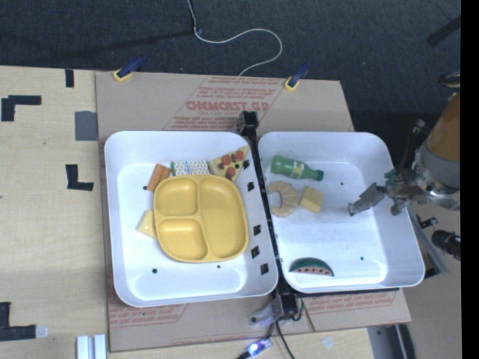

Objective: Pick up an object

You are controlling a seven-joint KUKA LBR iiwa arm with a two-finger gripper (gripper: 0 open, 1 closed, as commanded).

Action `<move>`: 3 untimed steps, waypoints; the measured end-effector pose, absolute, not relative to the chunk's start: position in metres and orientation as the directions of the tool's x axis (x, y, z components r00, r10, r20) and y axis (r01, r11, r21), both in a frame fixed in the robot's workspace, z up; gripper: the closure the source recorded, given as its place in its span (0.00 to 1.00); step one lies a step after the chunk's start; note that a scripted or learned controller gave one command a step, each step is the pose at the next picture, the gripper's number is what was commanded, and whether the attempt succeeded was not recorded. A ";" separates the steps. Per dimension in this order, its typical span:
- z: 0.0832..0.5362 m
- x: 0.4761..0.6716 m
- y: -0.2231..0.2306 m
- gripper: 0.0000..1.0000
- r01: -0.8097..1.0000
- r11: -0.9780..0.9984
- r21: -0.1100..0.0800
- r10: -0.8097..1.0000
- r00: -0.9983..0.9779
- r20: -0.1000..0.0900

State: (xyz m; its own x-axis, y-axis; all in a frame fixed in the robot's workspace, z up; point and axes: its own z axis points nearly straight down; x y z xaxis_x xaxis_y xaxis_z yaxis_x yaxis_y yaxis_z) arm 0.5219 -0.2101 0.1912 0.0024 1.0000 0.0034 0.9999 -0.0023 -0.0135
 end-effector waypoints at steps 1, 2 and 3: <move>0.197 0.525 -0.210 0.00 1.000 0.001 -0.002 1.000 -0.001 0.000; 0.133 0.525 -0.212 0.00 1.000 0.001 -0.007 1.000 -0.001 0.001; 0.082 0.525 -0.211 0.00 1.000 0.002 -0.001 1.000 -0.002 -0.002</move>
State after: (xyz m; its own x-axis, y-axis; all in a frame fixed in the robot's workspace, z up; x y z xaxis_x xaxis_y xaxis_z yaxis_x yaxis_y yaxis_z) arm 0.5248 -0.2111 0.0818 -0.0016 1.0000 -0.0016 1.0000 0.0016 -0.0012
